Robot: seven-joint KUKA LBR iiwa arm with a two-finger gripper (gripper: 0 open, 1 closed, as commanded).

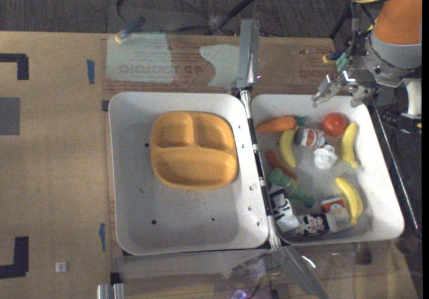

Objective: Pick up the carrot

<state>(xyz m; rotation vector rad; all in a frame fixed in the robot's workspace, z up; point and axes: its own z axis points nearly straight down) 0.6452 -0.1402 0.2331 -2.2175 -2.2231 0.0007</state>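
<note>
The end effector (343,88), fingers apart, hovers at the carrot's (276,125) two o'clock; descending there risks grabbing the tomato (334,123).

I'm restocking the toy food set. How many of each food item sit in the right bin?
Carrot: 1
Bananas: 3
Tomato: 1
Total: 5
Other small items in the bin are too unclear to name.

We see a matt brown bench (60,177) like cardboard, two smooth white plastic bins (127,224), a glossy orange plastic plate (194,150), a smooth carrot (276,125), and shiny yellow bananas (349,145).
</note>
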